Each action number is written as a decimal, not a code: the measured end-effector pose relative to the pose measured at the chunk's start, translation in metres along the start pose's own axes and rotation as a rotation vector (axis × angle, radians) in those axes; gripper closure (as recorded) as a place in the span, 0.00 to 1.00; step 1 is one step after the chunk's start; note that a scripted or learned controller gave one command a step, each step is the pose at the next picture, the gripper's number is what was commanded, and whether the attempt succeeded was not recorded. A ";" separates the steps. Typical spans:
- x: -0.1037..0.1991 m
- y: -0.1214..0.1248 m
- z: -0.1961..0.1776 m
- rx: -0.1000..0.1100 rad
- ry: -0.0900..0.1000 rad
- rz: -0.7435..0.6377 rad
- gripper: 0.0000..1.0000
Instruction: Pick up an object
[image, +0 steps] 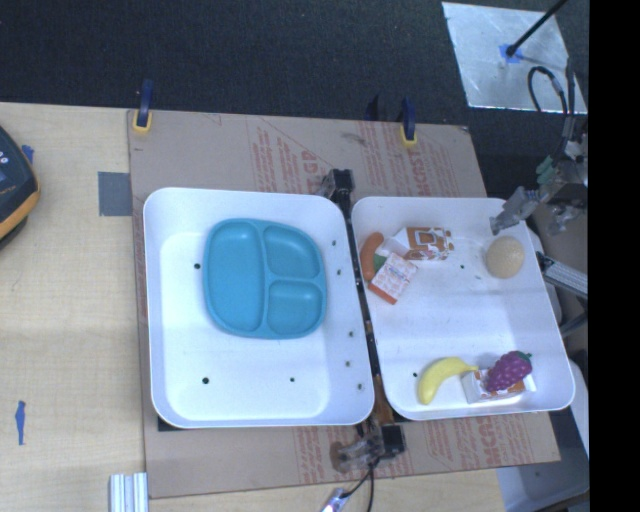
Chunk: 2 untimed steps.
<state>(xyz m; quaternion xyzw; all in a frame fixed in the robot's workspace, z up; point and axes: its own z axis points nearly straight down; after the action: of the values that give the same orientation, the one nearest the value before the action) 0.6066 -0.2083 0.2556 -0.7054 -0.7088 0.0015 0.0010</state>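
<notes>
Perhaps unreadable print, orange-white packet (428, 241).

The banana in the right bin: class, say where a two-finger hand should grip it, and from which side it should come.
Grip the banana across its thick middle, coming from above. It lies flat on the right bin floor, curved, with bare floor on its upper and left sides; the purple grapes crowd its right end.

A pale wooden tabletop (70, 340) carries a brown cardboard sheet (300, 155), clamped at its far edge; two white bins (170, 400) (545, 330) sit on it side by side.
</notes>
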 end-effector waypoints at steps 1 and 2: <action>0.021 0.049 0.104 0.003 0.001 -0.001 0.00; 0.092 0.054 0.148 -0.010 -0.001 -0.001 0.00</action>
<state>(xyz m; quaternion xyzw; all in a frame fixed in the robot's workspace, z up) 0.6600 -0.1164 0.1071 -0.7050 -0.7092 -0.0018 -0.0029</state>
